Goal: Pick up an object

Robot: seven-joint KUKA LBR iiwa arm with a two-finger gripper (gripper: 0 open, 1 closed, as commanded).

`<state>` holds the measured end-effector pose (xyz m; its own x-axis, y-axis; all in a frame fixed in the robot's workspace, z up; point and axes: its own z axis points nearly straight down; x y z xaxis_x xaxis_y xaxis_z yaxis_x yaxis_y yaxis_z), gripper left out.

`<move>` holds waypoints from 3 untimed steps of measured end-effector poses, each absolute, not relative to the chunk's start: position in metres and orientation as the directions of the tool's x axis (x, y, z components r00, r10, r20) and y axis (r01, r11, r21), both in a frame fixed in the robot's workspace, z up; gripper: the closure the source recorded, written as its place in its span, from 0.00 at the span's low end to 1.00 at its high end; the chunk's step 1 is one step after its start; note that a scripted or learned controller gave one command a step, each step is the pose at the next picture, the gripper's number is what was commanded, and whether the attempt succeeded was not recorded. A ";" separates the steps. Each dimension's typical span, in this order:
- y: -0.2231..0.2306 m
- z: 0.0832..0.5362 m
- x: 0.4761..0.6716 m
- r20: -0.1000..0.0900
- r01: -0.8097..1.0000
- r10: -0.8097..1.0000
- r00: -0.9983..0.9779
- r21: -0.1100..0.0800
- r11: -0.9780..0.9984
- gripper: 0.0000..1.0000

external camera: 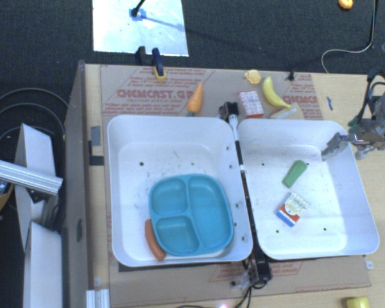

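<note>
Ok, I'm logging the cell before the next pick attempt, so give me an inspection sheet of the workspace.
Surface: bench topped with printed cardboard, bearing a left bin and a right bin side by side.
Job's things: green block and small carton in the right bin; blue divided tray and orange sausage in the left bin.
Clutter: carrot, banana and small box on the cardboard behind the bins.
Gripper: gripper over the right bin's far right corner, with nothing visible between its fingers.
Cables: coil left of the bench; thin cable at upper right.
Surroundings: dark floor, silver sheet, small orange fruit.
</note>
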<state>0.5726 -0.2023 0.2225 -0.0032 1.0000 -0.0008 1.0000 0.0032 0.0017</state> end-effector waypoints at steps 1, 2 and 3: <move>-0.133 0.131 0.633 0.002 1.000 1.000 -0.012 0.001 0.012 0.00; -0.155 0.082 0.605 0.000 1.000 1.000 0.000 -0.003 0.000 0.00; -0.154 0.096 0.608 -0.001 1.000 1.000 -0.003 0.004 0.003 1.00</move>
<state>0.6077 -0.1537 0.0956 -0.0027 1.0000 -0.0007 1.0000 0.0027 0.0044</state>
